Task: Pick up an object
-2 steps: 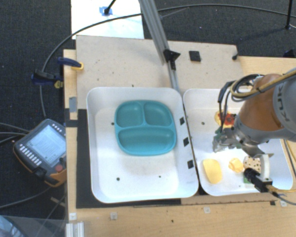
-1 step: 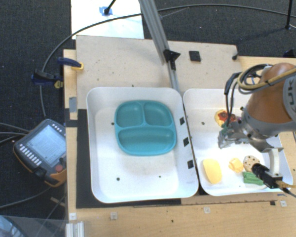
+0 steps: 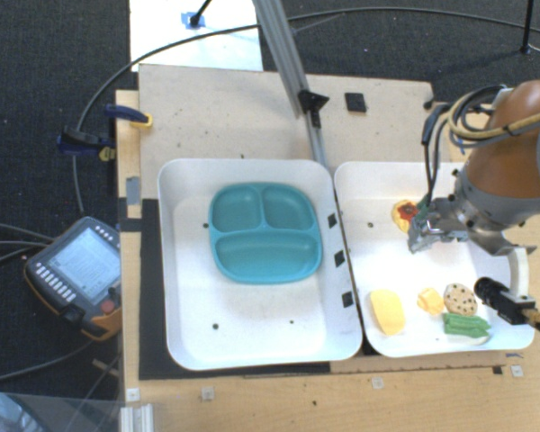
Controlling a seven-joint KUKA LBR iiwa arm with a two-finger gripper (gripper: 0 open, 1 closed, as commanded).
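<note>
My gripper (image 3: 420, 238) hangs low over the middle of the right bin (image 3: 364, 187), reaching in from the right. Just to its upper left lies a small red and yellow object (image 3: 404, 212), partly covered by the gripper. Along the bin's front lie a yellow block (image 3: 387, 311), a small yellow piece (image 3: 429, 300), a speckled cookie-like disc (image 3: 459, 299) and a green piece (image 3: 465, 325). Nothing shows between the fingers that I can make out.
The left bin (image 3: 189, 322) holds a teal divided plate (image 3: 265, 232). A grey pole (image 3: 283, 43) slants across the back of the bench. A pendant (image 3: 76, 273) and cables lie on the floor at left.
</note>
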